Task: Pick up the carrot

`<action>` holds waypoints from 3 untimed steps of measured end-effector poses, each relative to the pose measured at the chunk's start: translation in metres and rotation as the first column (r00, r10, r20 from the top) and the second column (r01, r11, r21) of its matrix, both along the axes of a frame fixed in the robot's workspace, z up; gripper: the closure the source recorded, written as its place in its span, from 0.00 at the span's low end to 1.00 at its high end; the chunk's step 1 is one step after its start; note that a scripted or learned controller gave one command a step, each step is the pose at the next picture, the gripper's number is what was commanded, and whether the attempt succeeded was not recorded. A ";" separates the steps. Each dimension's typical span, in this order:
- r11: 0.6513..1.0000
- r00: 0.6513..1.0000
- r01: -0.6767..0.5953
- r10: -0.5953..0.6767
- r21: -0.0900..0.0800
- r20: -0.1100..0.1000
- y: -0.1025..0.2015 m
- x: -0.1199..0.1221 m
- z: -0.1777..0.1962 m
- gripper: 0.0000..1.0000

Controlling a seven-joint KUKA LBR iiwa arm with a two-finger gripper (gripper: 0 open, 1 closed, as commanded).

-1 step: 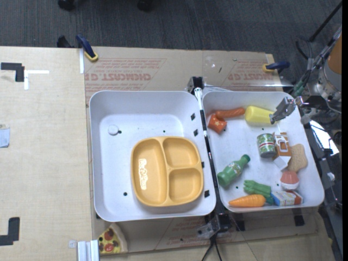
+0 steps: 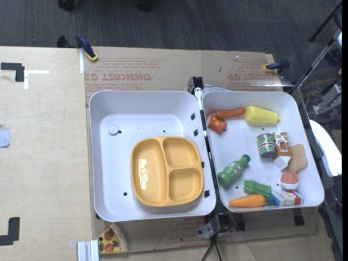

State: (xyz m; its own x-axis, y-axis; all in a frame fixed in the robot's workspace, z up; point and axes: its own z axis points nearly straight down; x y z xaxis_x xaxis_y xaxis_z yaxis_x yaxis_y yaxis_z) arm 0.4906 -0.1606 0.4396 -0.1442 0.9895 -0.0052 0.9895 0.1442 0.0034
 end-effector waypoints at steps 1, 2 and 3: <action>0.983 0.983 -0.181 0.181 0.004 -0.005 0.077 -0.011 -0.154 0.00; 0.997 0.997 -0.082 0.082 0.003 -0.003 0.163 -0.011 -0.186 0.00; 0.989 0.989 -0.150 0.150 0.004 -0.006 0.226 -0.012 -0.249 0.00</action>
